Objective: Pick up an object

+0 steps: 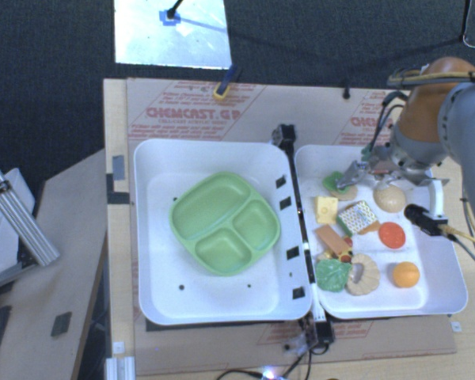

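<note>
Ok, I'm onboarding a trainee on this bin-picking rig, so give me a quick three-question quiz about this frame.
1. True or false: the green divided plate lies in the left bin.
2. Which item sits nearest the gripper: A) orange ball, B) green round piece, C) red disc?
3. From which side of the view does the arm reach in?

Key: 1 true; 2 B; 3 the right.
</note>
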Robot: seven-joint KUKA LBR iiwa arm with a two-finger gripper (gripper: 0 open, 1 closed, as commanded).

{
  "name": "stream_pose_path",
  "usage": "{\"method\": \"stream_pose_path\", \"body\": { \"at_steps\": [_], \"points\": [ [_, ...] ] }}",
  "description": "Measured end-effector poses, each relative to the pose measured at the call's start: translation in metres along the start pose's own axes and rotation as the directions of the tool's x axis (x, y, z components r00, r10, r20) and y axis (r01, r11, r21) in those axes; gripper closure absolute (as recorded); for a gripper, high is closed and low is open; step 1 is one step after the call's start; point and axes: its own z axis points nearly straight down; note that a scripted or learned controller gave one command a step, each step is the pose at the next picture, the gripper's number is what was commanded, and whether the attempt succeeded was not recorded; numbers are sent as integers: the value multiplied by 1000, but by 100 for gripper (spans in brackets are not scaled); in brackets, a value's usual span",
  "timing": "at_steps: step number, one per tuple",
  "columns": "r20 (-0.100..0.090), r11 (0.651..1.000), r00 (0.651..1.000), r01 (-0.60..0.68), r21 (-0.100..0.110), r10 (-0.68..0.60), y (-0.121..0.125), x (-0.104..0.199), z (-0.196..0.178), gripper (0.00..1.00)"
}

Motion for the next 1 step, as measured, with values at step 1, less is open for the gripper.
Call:
{"method": "stream_pose_path", "body": {
  "at_steps": [1],
  "points": [
    [0, 1000, 1000, 1, -7, -1, 2, 1, -12, 100]
  ]
}}
